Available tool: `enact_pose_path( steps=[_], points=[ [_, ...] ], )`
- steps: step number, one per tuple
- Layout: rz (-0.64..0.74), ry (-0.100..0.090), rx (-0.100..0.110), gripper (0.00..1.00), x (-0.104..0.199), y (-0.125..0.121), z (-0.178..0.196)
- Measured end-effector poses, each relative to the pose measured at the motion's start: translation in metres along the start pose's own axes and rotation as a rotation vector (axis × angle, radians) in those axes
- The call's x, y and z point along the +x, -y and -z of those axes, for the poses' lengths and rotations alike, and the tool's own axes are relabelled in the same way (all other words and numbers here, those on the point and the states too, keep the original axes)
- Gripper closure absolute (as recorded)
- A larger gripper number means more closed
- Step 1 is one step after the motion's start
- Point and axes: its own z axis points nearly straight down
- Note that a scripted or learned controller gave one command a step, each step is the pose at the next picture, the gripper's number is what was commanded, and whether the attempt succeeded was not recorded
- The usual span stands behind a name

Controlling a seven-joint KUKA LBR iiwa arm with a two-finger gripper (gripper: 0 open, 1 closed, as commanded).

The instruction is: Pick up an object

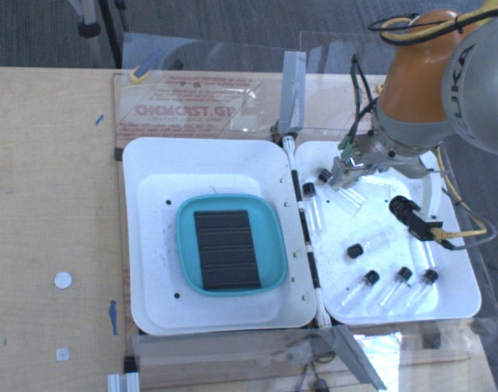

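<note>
The jaws (pixel 344 172) hang low over the far left part of the right bin (pixel 461 300), under the orange wrist of the arm (pixel 429 64). Clear vials with black caps lie scattered on that bin's floor. The closest one (pixel 313 205) lies just left and slightly near of the jaws, its cap at the far end and its long axis running near to far along the bin's left wall. Another vial (pixel 353 198) lies just near of them, tilted. More vials (pixel 380 288) lie well apart toward the near edge. Whether the jaws are parted or closed cannot be told; nothing shows between them. The left bin (pixel 143 219) holds a teal tray (pixel 189 243) with a dark ribbed block (pixel 226 250).
</note>
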Motion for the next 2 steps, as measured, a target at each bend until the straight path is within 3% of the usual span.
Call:
enact_pose_path(
  steps=[1, 2],
  points=[
    [0.003, 0.003, -0.004, 1.00, 0.000, -0.001, 0.011],
    [0.040, -0.001, 0.003, 1.00, -0.110, -0.015, -0.109]
  ],
)
